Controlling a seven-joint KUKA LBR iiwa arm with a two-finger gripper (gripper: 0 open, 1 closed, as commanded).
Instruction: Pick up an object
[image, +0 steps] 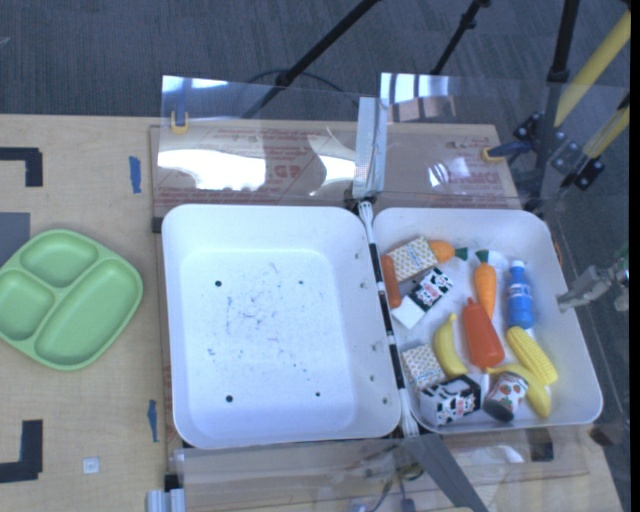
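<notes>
Reaching in: a grey gripper (592, 290) pokes in at the right edge, just outside the right bin's (575, 400) right wall and apart from everything in it
Grip state: cannot tell, too little of it shows
Right bin: holds all the toy food, crowded together
Carrot (485, 285): orange with a green top, lying lengthwise just left of the blue bottle (518, 295)
Corn cob (532, 355): yellow, below the blue bottle, near the bin's right wall
Banana (450, 345): yellow, beside an orange-red bottle (482, 335) in the middle of the bin
Cow-print cartons: one (430, 288) near the top left, another (450, 402) at the bottom edge
Waffle-print box (410, 258): at the top left, close to the divider between the bins
Left bin (185, 240): white, its floor marked with faint blue scribbles and a few dark dots
Green divided plate (65, 300): on the wooden bench, well left of both bins
Clear panels (260, 130): standing behind the bins
</notes>
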